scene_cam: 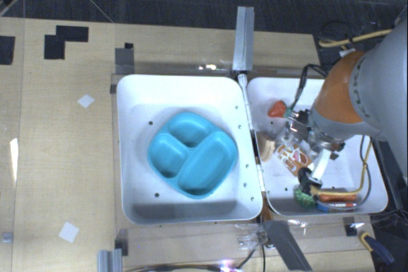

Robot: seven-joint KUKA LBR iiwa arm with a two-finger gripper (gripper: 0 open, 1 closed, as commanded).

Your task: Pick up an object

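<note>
My gripper [292, 129] hangs low inside the right bin [376, 191], near its left half. Just up and left of it lies a small red object [277, 109]. Below the gripper sits a brown and white patterned packet [294, 157], with a tan piece [266, 150] to its left by the bin wall. Toward the bin's front lie a green object [305, 198] and an orange pen-like stick [336, 202]. The grey wrist with its orange band [338, 95] covers the bin's upper right part.
The left bin [134, 200] holds a blue three-compartment plate [192, 153]. A metal post [243, 38] rises behind the wall between the bins. Cables [364, 165] trail along the right bin's right side.
</note>
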